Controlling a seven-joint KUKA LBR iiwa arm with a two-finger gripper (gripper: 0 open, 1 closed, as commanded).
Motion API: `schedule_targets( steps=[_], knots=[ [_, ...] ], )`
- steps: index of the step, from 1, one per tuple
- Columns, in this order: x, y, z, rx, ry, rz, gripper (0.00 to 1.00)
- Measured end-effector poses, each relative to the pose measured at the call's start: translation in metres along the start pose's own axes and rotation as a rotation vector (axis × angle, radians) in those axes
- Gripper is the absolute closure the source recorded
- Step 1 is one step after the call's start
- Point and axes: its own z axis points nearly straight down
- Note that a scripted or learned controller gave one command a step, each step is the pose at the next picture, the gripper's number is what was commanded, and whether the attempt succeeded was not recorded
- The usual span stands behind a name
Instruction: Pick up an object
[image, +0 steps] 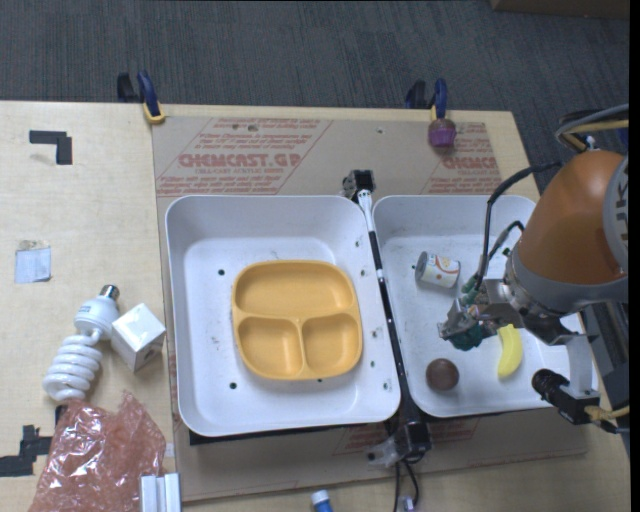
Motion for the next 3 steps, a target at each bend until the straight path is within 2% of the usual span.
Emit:
schedule_targets(
  steps=[3],
  knots=[
    [0.010,0.001,-0.017,-0.003,0.000,-0.002,1.00]
  ],
)
